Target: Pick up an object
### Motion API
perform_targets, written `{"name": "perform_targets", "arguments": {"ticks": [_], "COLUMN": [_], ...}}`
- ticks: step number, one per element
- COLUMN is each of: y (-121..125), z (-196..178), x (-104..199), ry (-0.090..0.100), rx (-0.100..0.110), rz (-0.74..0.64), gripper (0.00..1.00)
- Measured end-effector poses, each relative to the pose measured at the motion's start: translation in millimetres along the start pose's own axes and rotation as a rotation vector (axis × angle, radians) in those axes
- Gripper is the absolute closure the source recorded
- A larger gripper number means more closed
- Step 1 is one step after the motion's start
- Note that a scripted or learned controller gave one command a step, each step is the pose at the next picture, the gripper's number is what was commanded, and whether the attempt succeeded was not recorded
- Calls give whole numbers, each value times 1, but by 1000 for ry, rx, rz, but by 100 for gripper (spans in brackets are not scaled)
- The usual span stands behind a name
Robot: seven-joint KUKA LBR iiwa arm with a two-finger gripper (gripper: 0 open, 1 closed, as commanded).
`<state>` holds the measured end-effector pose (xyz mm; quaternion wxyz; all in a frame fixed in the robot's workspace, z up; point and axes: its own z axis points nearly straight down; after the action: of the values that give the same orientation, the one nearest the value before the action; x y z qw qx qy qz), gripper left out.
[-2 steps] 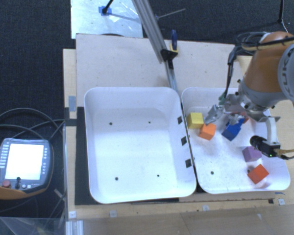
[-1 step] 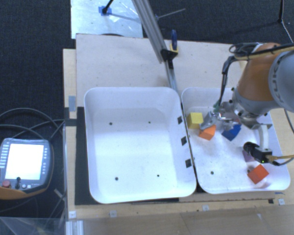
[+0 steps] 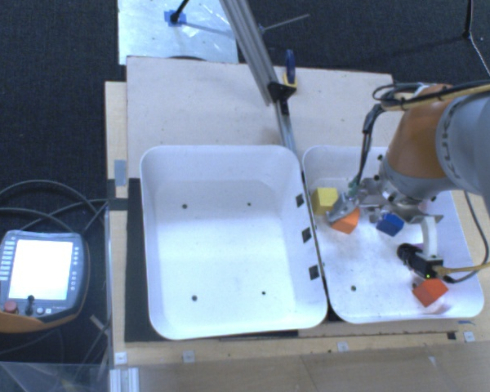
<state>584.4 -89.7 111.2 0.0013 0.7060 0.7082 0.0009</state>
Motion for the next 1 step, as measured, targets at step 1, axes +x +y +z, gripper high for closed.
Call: {"name": "perform_targets", "arguments": {"ticks": [1], "y": [1], "z": [-9], "x": [0], "ry": [0], "rx": [-2], "rz": [-1], "gripper": [100]}}
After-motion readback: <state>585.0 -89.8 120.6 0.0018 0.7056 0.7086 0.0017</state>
